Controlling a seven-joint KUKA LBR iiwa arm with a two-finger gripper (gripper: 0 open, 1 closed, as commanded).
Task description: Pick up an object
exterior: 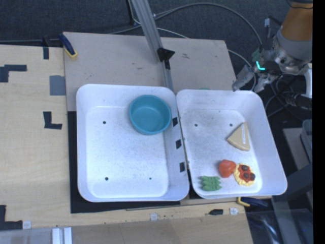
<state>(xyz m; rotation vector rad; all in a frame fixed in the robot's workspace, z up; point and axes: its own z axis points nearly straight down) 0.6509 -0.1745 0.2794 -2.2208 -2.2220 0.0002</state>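
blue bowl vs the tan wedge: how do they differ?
Shape: the blue bowl is round and hollow; the tan wedge is a flat triangle.
Place: the blue bowl sits in the left bin near its far edge; the tan wedge lies in the right bin, toward its right side.
Size: the blue bowl looks clearly larger than the tan wedge.
Shared: both rest on a bin floor, apart from the gripper.

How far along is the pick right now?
Nothing looks picked yet. The gripper sits open above the right bin's far corner, with nothing between its fingers. The wedge, tomato, pizza toy, green toy and blue bowl all lie in their bins.
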